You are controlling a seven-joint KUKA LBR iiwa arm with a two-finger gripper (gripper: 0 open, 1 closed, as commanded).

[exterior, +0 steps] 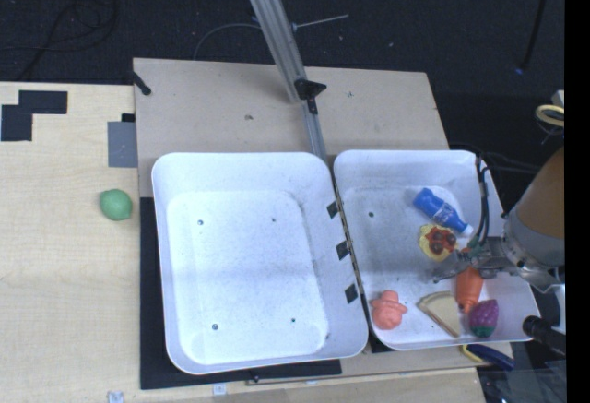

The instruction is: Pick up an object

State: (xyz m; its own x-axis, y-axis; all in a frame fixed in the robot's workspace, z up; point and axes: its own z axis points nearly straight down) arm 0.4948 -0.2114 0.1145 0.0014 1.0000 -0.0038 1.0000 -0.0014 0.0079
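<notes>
I reach in from three o'clock, my grey arm (544, 217) with its orange band coming over the right rim of the right bin (387, 172). My jaws (464, 260) hang low over that bin's right-hand side, among the toys, and I cannot tell from this slant how wide they stand or whether anything sits between them.

Just at my tip lies an orange carrot-like toy (469, 289), pointing roughly toward six o'clock. Touching it at five o'clock is a magenta berry-shaped toy (484, 316). At eleven o'clock from my tip rests a yellow and red toy (435, 242), and beyond it, toward twelve o'clock, a blue bottle (436, 207) lies on its side. A tan wedge like a bread slice (441, 310) lies at seven o'clock from the carrot, near the bin's lower rim, and a pink lumpy toy (388, 310) sits farther toward nine o'clock, near the divide between the bins.

The left bin (241, 263) stands beside the right one, their rims touching. Out on the desk (55, 300), well apart at nine o'clock from the bins, rests a green ball (116, 205).
</notes>
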